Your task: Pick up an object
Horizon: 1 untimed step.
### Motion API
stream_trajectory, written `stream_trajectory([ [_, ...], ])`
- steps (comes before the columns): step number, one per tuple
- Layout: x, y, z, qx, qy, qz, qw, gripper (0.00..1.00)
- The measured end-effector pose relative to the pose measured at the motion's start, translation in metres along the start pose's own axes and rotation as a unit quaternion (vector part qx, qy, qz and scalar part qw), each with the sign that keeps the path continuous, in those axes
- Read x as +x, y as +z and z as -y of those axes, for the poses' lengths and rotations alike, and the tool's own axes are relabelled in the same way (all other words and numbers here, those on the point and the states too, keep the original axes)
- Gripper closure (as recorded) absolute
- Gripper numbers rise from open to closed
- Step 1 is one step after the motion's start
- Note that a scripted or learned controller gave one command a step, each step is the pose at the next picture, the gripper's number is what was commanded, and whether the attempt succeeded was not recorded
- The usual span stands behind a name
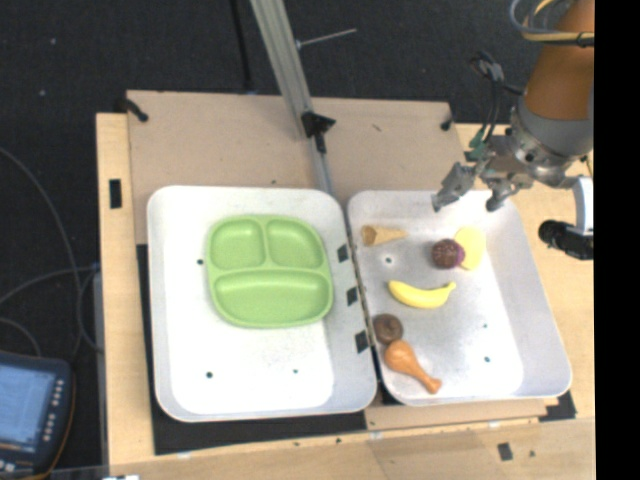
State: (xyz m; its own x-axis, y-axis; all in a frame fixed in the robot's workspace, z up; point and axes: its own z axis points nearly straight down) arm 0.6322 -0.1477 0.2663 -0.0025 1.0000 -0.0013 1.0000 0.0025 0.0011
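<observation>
Nearest the camera, low in the right bin [520, 368]: a drumstick-shaped toy [410, 362], orange-brown, lying tilted with its thin end toward the bin's front edge. Just above it, touching or nearly so, a small dark brown round piece [387, 327], close to the bin's left wall.

Mid bin: a yellow banana [421, 293] lying flat, curve opening upward in the view, apart from the brown piece. Above and right of it, a dark purple round item [448, 254] sits against a pale yellow item [471, 247]; the two touch. Left of those, near the left wall, a small tan cone [381, 234] on its side, tip pointing left.

Left bin [180, 368]: a green divided plate [270, 271] with three compartments, two small at the far side and one long at the near side, roughly centred. The two bins sit side by side on the surface [120, 268], inner walls touching.

Far side: the gripper [471, 194] hangs over the right bin's far right corner, above the purple and yellow pair, apart from every item. Fingers spread wide, nothing between them. Grey wrist and orange band [560, 78] rise behind it to the upper right. A slanted metal pole [285, 58] runs from the top of the view down to the gap between the bins.
</observation>
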Motion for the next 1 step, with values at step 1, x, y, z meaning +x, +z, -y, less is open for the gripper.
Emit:
stream_trajectory([
  [1,-0.0001,0.0000,0.0000,0.000,0.000,0.000,1.0000,0.00],
])
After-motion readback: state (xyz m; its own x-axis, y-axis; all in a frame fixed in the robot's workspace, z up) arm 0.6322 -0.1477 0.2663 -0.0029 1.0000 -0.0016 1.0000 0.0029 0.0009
